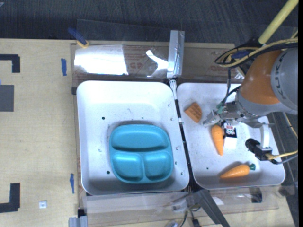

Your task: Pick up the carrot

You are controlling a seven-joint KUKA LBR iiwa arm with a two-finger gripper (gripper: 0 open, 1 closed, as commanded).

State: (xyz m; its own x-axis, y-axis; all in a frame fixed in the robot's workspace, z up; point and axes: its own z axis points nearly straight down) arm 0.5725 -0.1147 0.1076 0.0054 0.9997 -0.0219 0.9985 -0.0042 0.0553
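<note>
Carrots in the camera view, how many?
2, both in the right bin. One carrot lies upright under the gripper; the other carrot lies near the front wall. The arm may hide more.

No text seems legible anywhere here.

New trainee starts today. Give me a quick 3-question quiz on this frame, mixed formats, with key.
1. True or false: the blue divided tray sits in the right bin.
2. How many carrots lie in the right bin?
3. Which is nearest the gripper? A) upper carrot B) lower carrot C) blue divided tray

Key: 1 false, it is in the left bin. 2 two. 3 A.
</note>
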